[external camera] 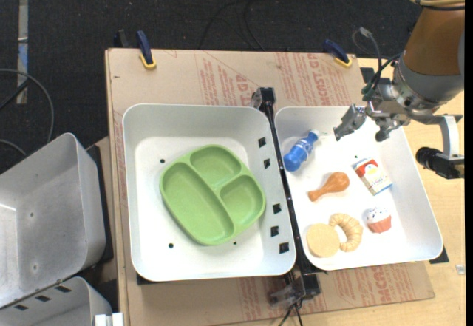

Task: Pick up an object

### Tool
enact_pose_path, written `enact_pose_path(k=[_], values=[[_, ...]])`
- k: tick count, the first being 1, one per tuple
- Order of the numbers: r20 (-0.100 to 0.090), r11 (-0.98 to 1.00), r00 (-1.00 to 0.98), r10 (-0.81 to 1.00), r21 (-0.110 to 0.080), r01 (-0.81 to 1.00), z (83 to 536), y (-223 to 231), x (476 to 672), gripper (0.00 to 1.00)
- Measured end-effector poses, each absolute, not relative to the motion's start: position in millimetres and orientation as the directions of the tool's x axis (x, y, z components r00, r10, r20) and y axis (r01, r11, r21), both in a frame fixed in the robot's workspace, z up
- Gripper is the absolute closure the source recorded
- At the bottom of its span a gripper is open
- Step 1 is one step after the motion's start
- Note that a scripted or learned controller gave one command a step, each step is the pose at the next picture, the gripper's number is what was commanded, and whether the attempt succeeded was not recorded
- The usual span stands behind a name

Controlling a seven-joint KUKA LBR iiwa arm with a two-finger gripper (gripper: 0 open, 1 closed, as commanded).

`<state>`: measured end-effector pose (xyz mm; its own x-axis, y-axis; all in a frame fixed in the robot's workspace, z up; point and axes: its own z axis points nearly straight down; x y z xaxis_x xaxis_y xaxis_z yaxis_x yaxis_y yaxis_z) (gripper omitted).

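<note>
In the right bin (pixel 421 199) lie a blue bottle (pixel 298 151), an orange toy drumstick (pixel 329 185), a small red-and-white carton (pixel 372 174), a cupcake toy (pixel 378 219), a round cookie (pixel 322 239) and a tan ring-shaped pastry (pixel 348 231). My gripper (pixel 366 125) hangs over the far part of that bin, to the right of the blue bottle and above the carton. Its two dark fingers (pixel 347 123) are spread apart, open, with nothing between them.
The left bin (pixel 140 132) holds a green divided plate (pixel 213 194). A black clamp bar (pixel 281 177) runs between the bins. An empty white tub (pixel 44 221) stands off the bench at the left. Yellow clamps (pixel 147 58) grip the board's far edge.
</note>
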<state>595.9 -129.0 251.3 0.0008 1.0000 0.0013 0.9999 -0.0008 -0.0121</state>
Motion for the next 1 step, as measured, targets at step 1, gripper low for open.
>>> enact_pose_path(k=[1], values=[[0.0,0.002,-0.002,1.0,0.0,1.0,258.2,-128.6,598.1,0.0]])
